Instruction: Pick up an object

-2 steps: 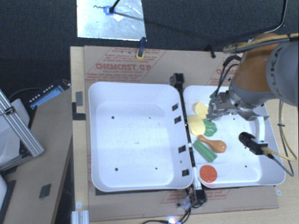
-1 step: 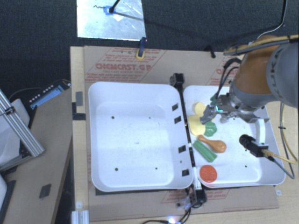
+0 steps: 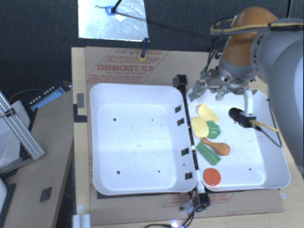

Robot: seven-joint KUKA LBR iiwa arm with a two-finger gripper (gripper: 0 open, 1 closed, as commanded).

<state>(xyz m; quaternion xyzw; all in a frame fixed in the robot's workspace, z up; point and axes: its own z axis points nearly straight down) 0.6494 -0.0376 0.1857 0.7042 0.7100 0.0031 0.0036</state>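
Across the left of the surface (image 3: 80, 184), the left bin (image 3: 137, 141) offers broad open floor. Just past the central divider, the right bin (image 3: 266, 165) crowds its toys against its left wall: yellow pieces (image 3: 204, 120), a green piece (image 3: 208, 153), a brown drumstick (image 3: 217, 147) and a red disc (image 3: 212, 176), probably awkward for flanking. Above them hangs the pincer (image 3: 209, 91), spread open, gripping nothing; roomier floor lies rightward.

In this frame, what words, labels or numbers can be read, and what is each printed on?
"CHEMCAST GP": red print on the brown board behind the bins; the last letters are uncertain.
Smaller red lines above and below it: too blurred to read.
Red print on the board's front edge: too blurred to read.
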